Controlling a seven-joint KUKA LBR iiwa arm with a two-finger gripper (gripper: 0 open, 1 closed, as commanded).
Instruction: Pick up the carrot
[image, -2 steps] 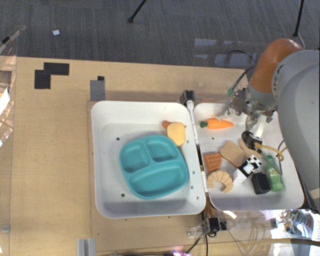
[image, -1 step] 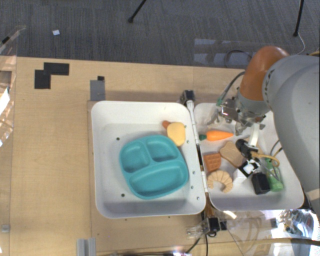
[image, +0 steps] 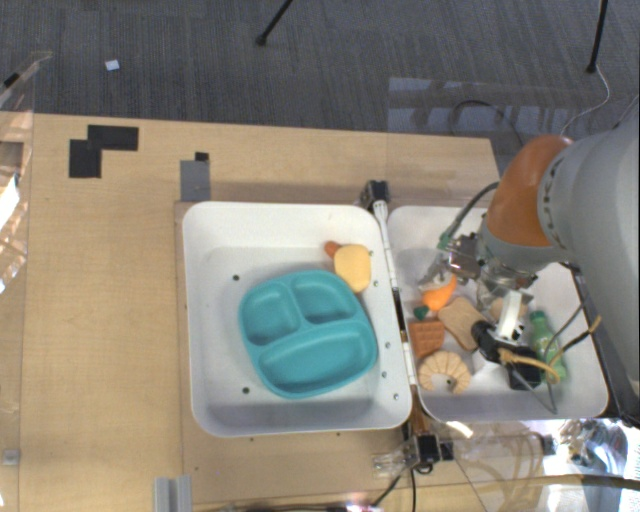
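The carrot (image: 437, 296), a small orange piece, lies in the left part of the right bin (image: 590, 395), close to the divider. My gripper (image: 452, 268) hangs right over it, touching or nearly touching its upper right side. The wrist and the grey arm with its orange band (image: 520, 205) cover the middle and back of that bin. The view does not show the carrot gripped.
Just in front of the carrot lie a brown waffle square (image: 427, 336), a tan bread slice (image: 461, 320) and a ridged beige bun (image: 444, 372). A green item (image: 541, 326) sits right of the wrist. The left bin (image: 205, 330) holds a teal divided plate (image: 308, 332) and a yellow fruit (image: 351, 266).
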